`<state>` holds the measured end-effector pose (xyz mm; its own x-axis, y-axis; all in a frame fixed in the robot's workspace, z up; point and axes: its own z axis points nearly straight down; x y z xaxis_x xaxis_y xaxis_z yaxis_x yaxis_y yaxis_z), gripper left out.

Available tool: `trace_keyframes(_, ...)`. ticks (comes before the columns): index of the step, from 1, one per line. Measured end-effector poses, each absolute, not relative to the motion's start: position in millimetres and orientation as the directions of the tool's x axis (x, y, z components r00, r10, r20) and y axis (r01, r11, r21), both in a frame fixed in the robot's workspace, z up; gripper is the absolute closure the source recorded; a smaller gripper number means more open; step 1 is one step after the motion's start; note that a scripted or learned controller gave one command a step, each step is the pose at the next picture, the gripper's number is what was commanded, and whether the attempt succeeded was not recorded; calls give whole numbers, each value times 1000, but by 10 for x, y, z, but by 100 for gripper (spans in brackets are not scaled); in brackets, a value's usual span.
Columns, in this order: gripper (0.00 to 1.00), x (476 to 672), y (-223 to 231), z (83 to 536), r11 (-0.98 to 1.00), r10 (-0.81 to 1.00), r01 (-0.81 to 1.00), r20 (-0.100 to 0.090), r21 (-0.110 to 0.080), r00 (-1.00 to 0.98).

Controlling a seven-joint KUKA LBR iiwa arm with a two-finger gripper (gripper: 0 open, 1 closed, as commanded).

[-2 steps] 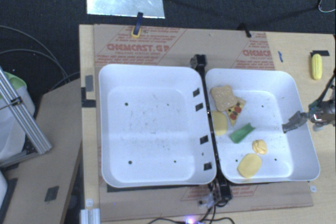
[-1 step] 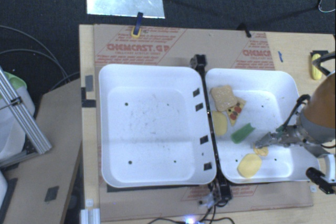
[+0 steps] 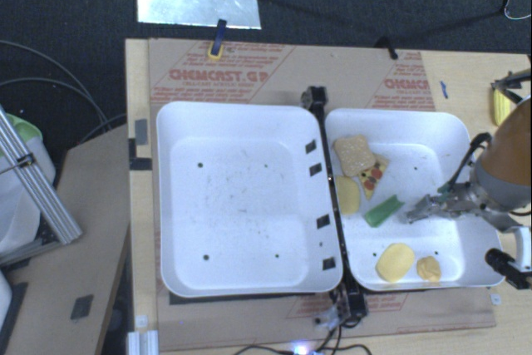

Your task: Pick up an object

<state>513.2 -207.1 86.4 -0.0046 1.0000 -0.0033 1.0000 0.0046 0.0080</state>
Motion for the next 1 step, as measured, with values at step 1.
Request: trace_keyframes(1,0,4890,-2067,1256,1,1000,1000,-1,4,-1)
